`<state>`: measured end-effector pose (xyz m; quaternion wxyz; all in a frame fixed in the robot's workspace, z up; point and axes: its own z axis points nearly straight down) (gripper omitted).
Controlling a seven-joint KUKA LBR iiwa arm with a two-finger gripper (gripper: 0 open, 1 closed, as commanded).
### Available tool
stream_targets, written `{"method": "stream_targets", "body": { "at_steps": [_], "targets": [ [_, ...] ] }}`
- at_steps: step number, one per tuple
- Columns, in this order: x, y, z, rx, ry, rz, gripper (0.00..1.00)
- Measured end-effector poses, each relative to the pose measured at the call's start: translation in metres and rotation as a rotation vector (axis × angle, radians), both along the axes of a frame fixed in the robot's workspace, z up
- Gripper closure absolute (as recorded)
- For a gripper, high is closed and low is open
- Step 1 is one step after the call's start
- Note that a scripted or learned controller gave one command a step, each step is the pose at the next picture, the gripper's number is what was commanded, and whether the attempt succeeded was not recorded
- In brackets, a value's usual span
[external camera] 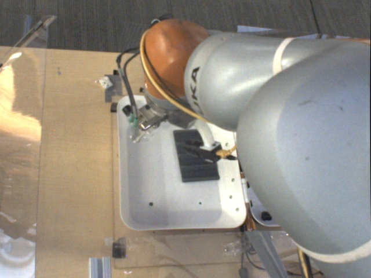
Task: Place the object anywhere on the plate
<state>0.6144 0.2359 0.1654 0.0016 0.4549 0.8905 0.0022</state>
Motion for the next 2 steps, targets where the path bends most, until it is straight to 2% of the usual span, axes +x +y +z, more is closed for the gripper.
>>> {"method": "stream_targets", "body": {
  "at_steps": [1,2],
  "targets": [
    [0.052,-0.023,-0.069,-0.008,-0.003,0.45,1.0],
    [0.018,-0.015,-0.039,-0.007,-0.011,1.103,1.0]
  ]
}}
